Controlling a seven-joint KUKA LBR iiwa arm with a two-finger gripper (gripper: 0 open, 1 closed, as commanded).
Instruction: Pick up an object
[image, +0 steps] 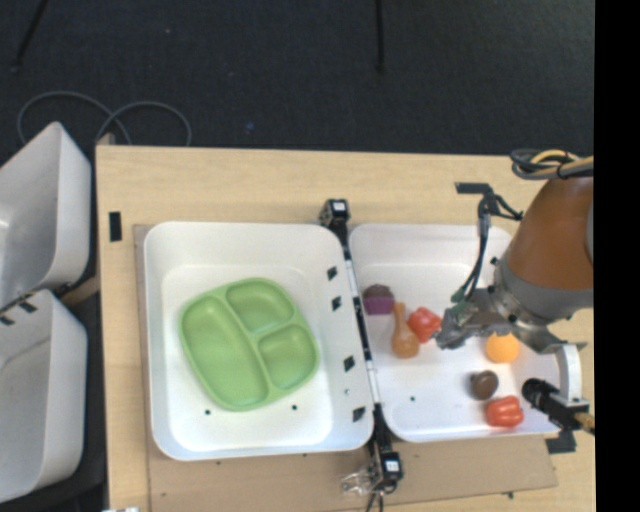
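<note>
The right bin (420, 420) holds several small toy foods. A purple piece (377, 298) lies near its left wall, with an orange-brown pear-shaped piece (404, 338) beside it and a red piece (424, 322) just to the right. A yellow-orange ball (503, 348), a brown piece (484, 383) and a red pepper-like piece (504, 411) lie toward the front right. My gripper (452, 332) hangs low over the bin's middle, right next to the red piece. Nothing shows between its fingers.
The left bin (165, 420) holds a green divided plate (249, 342). Black clips sit along the seam between the bins. The arm's orange band (555, 235) covers the right bin's far right side. White containers stand off the bench at left.
</note>
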